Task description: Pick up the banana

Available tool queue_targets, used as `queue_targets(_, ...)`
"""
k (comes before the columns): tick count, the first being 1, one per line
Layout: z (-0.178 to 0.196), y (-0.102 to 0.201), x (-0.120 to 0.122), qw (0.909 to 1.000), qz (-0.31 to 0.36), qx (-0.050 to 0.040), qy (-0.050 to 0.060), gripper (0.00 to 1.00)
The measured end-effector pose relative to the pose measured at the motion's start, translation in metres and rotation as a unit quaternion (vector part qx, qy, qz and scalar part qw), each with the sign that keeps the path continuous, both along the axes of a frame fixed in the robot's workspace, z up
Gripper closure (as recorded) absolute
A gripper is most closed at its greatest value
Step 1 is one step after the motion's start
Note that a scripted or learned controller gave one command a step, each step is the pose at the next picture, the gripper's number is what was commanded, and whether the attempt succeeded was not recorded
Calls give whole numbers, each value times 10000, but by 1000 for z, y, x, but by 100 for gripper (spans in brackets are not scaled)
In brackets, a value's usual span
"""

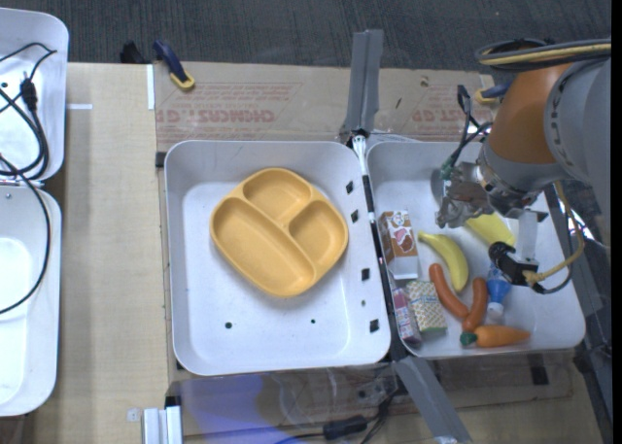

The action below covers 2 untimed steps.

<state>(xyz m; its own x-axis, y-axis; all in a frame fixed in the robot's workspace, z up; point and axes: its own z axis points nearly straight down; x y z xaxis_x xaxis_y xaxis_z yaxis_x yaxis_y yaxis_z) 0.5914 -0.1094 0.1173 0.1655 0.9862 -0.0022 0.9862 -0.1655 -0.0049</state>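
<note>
A yellow banana [449, 257] lies in the right bin [408, 172], curved, near the bin's middle. My gripper [452, 215] hangs just above and behind the banana's upper end, pointing down from the grey arm with the orange band [525, 121]. Nothing shows between the gripper and the banana that tells of a hold. A second yellow piece [489, 229] lies under the wrist, partly hidden by it.
The right bin also holds a small carton [399, 235], a wrapped snack [424, 305], two sausages [449, 293], a carrot [498, 336] and a small blue bottle [497, 295]. The left bin [194, 335] bears a yellow divided plate [280, 230]. Cables hang by the wrist.
</note>
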Motion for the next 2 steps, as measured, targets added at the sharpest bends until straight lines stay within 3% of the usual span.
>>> queue_targets(1, 19, 5, -13, 9989, 476, 7, -10, 100)
queue_targets(2, 19, 5, -13, 9989, 476, 8, -12, 0)
